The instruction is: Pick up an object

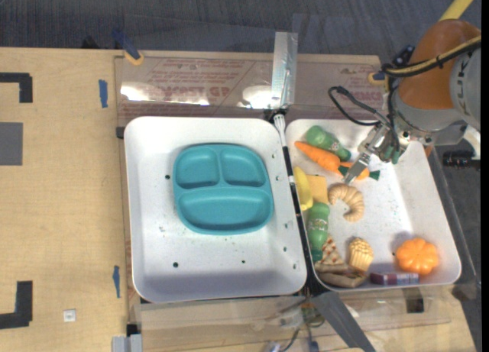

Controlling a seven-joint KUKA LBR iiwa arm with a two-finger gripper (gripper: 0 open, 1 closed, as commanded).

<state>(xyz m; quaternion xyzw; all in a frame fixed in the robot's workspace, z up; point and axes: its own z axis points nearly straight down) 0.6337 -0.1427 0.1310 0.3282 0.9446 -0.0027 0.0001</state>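
Observation:
In the right bin (428, 190) lie several toy foods. An orange carrot (319, 156) lies at the bin's upper left, with a green piece (322, 140) just behind it. A tan croissant (348, 198) lies near the middle. My gripper (361, 166) hangs low over the bin, right at the carrot's right end and just above the croissant. Nothing is visibly lifted. The arm's orange band (439, 64) is above and to the right.
A yellow piece (304, 187) and a green vegetable (317, 222) lie along the right bin's left wall. An orange pumpkin (417, 255), a corn-like piece (359, 252) and a purple item (390, 276) lie near its front. The left bin (153, 251) holds a teal divided plate (221, 188).

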